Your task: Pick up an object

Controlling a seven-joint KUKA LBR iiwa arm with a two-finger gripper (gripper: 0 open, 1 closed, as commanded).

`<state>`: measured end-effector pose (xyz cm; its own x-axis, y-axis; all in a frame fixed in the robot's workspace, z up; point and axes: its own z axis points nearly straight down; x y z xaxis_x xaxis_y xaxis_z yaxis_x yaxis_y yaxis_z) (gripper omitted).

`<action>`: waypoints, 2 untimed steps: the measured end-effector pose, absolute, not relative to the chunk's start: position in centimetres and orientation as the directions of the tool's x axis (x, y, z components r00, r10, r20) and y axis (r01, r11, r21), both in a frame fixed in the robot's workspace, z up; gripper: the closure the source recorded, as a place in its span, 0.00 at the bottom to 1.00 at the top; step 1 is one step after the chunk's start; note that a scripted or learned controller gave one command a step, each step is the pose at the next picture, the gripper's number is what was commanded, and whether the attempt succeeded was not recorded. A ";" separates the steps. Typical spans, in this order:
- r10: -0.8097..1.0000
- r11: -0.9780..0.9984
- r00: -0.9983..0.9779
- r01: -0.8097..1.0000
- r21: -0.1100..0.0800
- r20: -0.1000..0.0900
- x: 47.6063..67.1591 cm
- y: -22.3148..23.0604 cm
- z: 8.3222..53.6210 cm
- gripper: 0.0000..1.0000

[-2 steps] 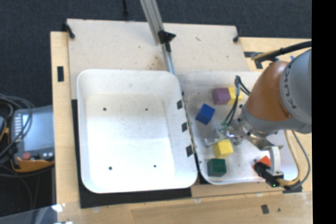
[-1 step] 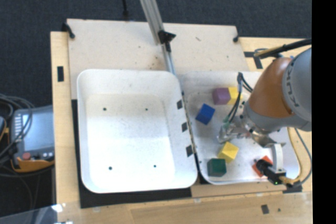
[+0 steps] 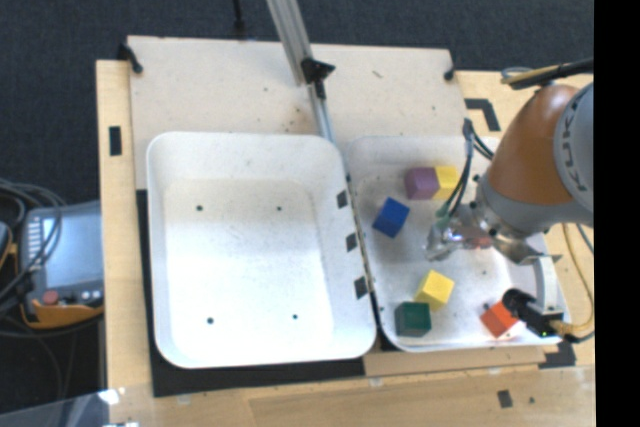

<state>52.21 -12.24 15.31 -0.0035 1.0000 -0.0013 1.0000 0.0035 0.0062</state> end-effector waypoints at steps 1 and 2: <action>1.000 0.004 -0.004 1.000 0.008 -0.001 52.5 -11.4 21.1 1.00; 1.000 0.005 -0.005 1.000 0.005 -0.001 52.7 -11.4 23.4 1.00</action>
<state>52.70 -11.43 23.44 -0.0053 1.0000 -0.0008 1.0000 0.0053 0.0052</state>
